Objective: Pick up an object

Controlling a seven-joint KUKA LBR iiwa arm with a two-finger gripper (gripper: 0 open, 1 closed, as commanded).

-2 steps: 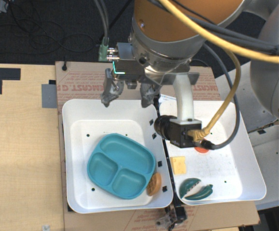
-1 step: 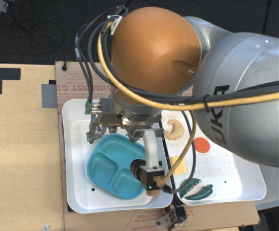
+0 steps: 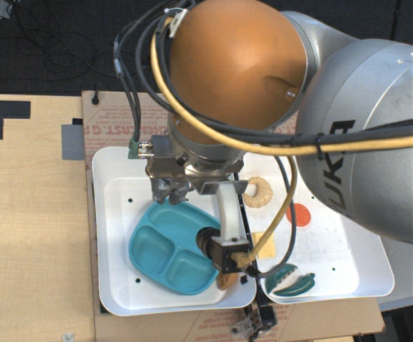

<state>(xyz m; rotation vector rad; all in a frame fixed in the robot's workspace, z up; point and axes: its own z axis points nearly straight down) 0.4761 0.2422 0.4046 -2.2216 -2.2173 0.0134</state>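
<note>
**A:** Fingers first: apart or together?

**B:** I cannot tell. From above they read as one grey clump under my wrist. My gripper is low over the left bin, right at the 12 o'clock rim of the teal divided plate.

**A:** And the plate itself?

**B:** It lies in the left bin, open side up, with three compartments showing. It fills the middle of the bin and runs toward the 5 o'clock corner. Nothing of it shows between my fingers.

**A:** What else is near?

**B:** A pale doughnut sits at 3 o'clock from my gripper. An orange-red disc is further out at 4 o'clock, in the right bin. A yellow piece lies at 5 o'clock from the doughnut. A dark green piece rests at the right bin's 7 o'clock corner. A small brown lump touches the plate's 4 o'clock edge.
</note>
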